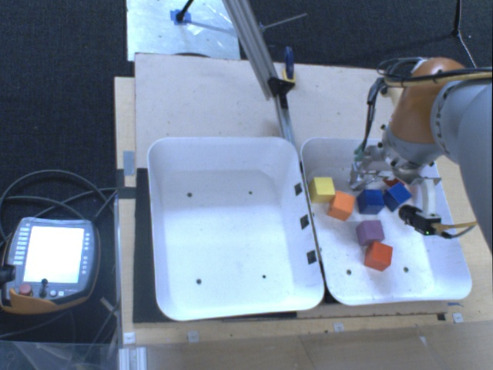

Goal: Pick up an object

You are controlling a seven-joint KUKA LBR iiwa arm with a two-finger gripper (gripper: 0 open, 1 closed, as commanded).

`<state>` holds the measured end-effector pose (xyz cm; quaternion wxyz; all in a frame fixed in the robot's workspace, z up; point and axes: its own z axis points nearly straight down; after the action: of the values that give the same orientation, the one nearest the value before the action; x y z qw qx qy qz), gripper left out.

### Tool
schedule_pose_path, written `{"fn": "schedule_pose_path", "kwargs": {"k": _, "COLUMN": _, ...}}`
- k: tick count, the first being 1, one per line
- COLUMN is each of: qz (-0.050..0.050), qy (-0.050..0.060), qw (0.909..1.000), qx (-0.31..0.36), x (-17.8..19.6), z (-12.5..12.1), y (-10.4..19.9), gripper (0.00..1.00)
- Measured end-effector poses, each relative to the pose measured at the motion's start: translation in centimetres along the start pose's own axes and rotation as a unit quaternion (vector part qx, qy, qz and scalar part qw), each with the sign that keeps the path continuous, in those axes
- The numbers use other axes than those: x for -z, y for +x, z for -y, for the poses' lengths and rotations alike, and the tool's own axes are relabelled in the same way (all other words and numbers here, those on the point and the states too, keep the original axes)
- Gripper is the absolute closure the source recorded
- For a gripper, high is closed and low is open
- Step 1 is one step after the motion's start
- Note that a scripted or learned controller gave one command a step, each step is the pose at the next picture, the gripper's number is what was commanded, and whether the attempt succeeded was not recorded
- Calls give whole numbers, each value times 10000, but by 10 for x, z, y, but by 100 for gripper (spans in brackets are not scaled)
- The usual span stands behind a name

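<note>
Currently catalogued, table and two white bins:

- Left bin: white, shallow, a few dark dots on its floor.
- Right bin: holds all the blocks, clustered in its upper and middle part.
- Yellow block: nearest the wall shared by the bins, apart from the jaws.
- Orange block: just below and right of the yellow one, nearly touching it.
- Blue block: directly under the jaws, right of the orange block.
- Second blue block: touching or nearly touching the first, partly covered by the wrist.
- Purple block: below the blue pair.
- Red block: just below the purple one, corners close.
- Small red patch beside the second blue block, too hidden to identify.
- Arm: entering from the right, over the right bin's upper right corner, hiding that part of the floor.
- Jaws: low over the blue pair; whether released or clenched cannot be told, nor whether anything is grasped.
- Black cable fitting: hanging off the wrist, right of the purple block.
- Metal pole: slanting across the table's far side toward the bins' joint.
- Teach pendant: off the table to the left, screen lit.
</note>
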<state>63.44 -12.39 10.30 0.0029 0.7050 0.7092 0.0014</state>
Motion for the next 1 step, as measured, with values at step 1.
{"fn": "schedule_pose_path", "kwargs": {"k": 1, "qz": -2, "qy": -10, "qw": 10000, "qx": -20, "x": 61, "z": 3, "y": -7, "gripper": 100}}
